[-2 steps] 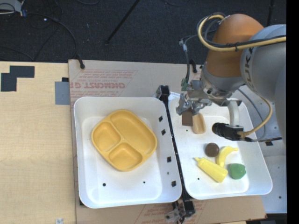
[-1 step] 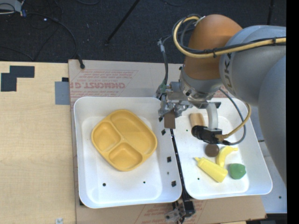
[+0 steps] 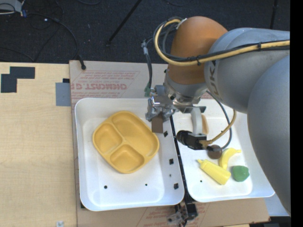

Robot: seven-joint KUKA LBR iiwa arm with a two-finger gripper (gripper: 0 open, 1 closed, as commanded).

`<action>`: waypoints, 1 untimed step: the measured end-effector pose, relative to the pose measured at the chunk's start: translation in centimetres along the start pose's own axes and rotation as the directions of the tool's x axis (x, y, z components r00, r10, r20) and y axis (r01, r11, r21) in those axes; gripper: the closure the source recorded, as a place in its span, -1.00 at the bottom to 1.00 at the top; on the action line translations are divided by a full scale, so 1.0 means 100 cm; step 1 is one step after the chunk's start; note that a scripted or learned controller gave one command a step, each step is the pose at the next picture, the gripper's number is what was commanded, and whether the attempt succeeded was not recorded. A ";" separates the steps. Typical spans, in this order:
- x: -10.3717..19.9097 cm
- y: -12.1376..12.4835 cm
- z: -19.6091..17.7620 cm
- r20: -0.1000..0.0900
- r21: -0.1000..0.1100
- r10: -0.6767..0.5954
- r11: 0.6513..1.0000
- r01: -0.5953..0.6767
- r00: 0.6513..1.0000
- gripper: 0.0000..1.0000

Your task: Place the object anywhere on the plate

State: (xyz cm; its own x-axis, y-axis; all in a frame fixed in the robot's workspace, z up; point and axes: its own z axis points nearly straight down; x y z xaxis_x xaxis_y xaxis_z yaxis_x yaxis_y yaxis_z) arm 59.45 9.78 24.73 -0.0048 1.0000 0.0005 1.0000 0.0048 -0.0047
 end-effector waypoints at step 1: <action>0.046 0.000 0.020 0.001 0.001 0.001 1.000 -0.001 1.000 1.00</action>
State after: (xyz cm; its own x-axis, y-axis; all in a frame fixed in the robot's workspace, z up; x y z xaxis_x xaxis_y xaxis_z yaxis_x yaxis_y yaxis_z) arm 59.46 14.38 22.75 -0.0038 1.0000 -0.0006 1.0000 0.0037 -0.0060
